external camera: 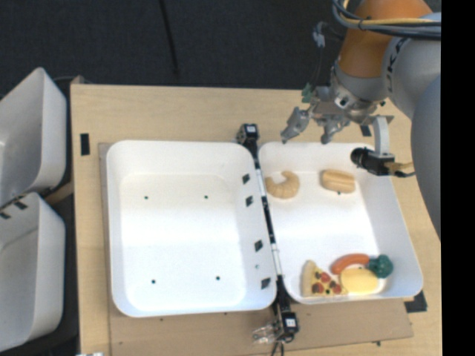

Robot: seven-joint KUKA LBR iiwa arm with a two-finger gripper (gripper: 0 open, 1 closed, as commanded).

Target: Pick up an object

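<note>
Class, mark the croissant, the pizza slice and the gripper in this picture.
croissant point(283, 185): camera view, middle of its curved body.
pizza slice point(318, 280): camera view, centre of its topped face.
gripper point(312, 127): camera view, midway between the fingertips.

I take the left bin point(178, 228) as my landmark: a shallow white tray with a few small dark dots on its floor. It sits on a pale wooden bench point(185, 113), which shows as a bare strip behind the bin and along its left side. A row of black clips point(261, 221) runs down the bin's right rim, where the second bin point(393, 221) touches it. Well off to the bin's left, past the bench edge, I see two white containers point(30, 199), one behind the other. Dark floor point(185, 28) lies beyond the bench, behind the bin.
</note>
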